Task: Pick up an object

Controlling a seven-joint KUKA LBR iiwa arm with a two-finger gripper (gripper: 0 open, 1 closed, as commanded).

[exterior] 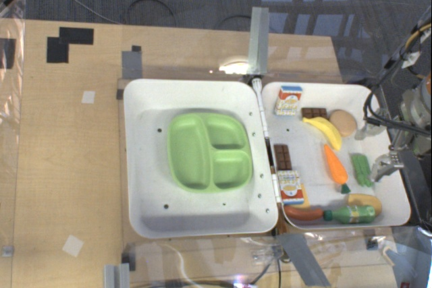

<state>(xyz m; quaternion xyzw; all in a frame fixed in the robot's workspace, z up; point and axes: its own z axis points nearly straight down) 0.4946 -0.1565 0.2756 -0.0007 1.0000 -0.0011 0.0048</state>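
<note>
From above, the right bin (405, 209) holds a jumble of toy food: a banana (325, 131), a carrot (335, 165), a green cucumber (362, 169), two small cartons and a green bottle (351, 214). The left bin (145, 212) carries a green divided plate (208, 151). The end effector (386, 165) hovers at the right bin's right edge, just beside the cucumber, gripping nothing; whether it stands apart or together I cannot tell. The cucumber looks light, stiff and smooth, so it is likely best pinched across its narrow middle.
</note>
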